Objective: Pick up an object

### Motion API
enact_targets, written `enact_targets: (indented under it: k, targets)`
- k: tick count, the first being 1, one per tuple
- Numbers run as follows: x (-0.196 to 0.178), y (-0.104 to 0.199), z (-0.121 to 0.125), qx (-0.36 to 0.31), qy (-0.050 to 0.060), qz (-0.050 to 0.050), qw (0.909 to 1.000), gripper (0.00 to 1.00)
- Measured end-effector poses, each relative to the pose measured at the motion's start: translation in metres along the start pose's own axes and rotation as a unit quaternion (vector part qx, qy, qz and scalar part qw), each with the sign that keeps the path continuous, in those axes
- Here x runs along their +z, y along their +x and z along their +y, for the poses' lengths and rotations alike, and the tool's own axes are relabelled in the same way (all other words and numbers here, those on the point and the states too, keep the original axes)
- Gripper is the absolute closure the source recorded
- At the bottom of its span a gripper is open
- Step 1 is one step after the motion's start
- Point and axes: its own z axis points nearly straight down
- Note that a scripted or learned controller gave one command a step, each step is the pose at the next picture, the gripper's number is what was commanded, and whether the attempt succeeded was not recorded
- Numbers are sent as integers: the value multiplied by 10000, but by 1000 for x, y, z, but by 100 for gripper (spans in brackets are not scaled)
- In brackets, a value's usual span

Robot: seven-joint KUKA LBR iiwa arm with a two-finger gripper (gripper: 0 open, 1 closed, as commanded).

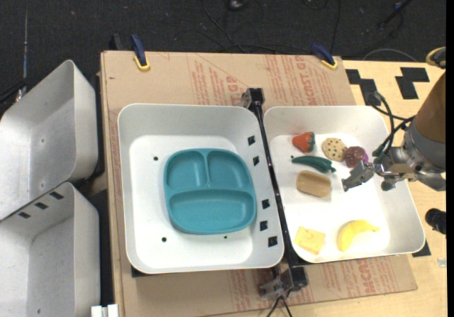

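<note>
- Near edge of the right bin point(401, 241): your banana point(357, 233) and cheese wedge point(310, 239) look light and stiff; take the banana across its middle.
- Mid-bin: bread piece point(314, 184), slim green pepper point(313, 162).
- Farther: cookie point(333, 148), strawberry point(304, 141), purple item point(356, 156).
- The claw point(358, 177) hovers at the bin's right side; I cannot tell whether it is clenched.

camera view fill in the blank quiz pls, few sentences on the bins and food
The teal divided plate lies in the ____ bin.
The banana is colored ____.
The gripper hovers over the ____ bin.
The cookie lies between the strawberry and the ____ grapes.

Missing words: left; yellow; right; purple
</note>
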Motion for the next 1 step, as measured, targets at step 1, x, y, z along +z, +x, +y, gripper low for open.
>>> enact_targets:
  k: [1]
  targets:
    - [63,2,-4,16,20,8,10000,0]
